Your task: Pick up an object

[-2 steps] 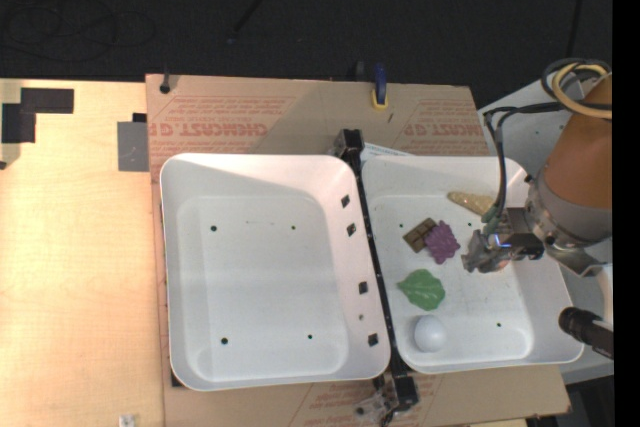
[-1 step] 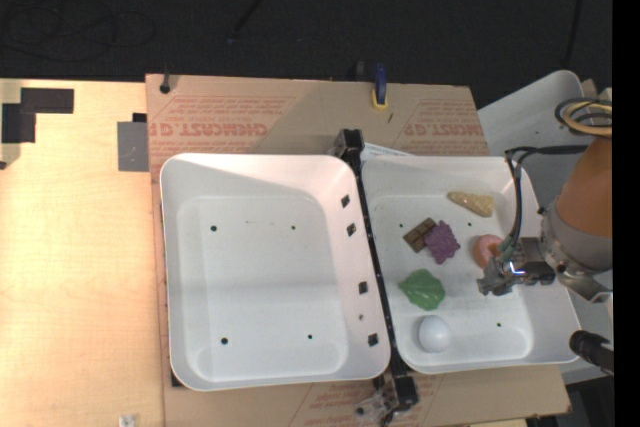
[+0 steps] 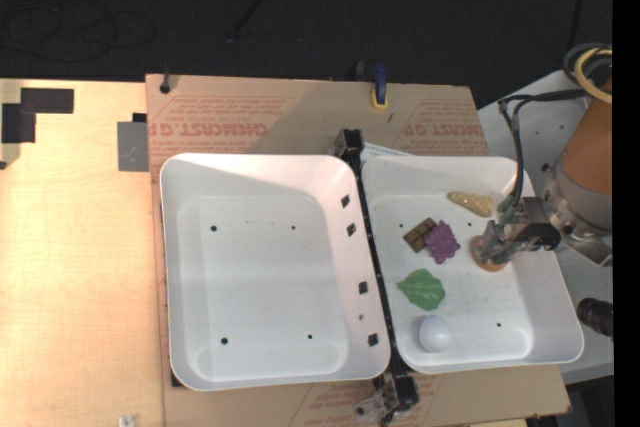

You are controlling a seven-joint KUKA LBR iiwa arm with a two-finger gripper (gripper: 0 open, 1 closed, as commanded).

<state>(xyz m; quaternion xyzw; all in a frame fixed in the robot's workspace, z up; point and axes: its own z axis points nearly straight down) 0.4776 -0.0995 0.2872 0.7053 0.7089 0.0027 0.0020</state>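
The right bin [image 3: 540,340] holds a purple lumpy object [image 3: 441,242] beside a small brown block [image 3: 418,234], a green leafy object [image 3: 423,289], a white ball [image 3: 435,333] and a tan elongated piece [image 3: 472,203]. My gripper [image 3: 492,253] is low over the right part of this bin, right of the purple object. A brownish round thing [image 3: 488,261] lies right under its tip. The wrist hides the fingers.
The left bin [image 3: 190,215] lies beside the right one, with black clips [image 3: 362,287] along the shared rim. Cardboard [image 3: 250,120] lies under both bins. The wooden bench [image 3: 70,255] extends to the left. Cables [image 3: 520,115] hang near the arm.
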